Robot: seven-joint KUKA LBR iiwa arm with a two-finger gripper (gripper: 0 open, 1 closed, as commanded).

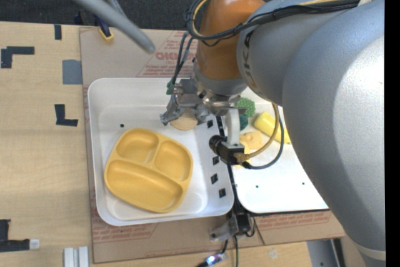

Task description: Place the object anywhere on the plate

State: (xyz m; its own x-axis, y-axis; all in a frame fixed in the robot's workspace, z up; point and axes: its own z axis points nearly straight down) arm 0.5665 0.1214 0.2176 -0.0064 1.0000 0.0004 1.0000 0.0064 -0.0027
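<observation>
On the left of the frame we see bare wood bench [37, 153] with some dark marks. Next comes the left bin [100, 103], white and shallow. A yellow plate [149, 169] lies in its lower part. The plate has three sections, and we see nothing in them.

Just above the plate, near the top right corner of this bin, sits a small tan round thing [184, 124]. It is on the bin floor, just beside the plate's upper edge, and not on the plate. The gripper [178, 110] is right over it, low in the bin. The metal parts hide the tips, so we cannot tell if the fingers are spread or pinching the tan thing.

Above the gripper we see the orange band [222, 28] and then the big grey arm [325, 72], which fills the right side of the frame.

The right bin [281, 191] is partly under the arm. Near its top we see a green thing [247, 107] and two yellow things [265, 124], close together. A black cable [272, 153] loops over them.
</observation>
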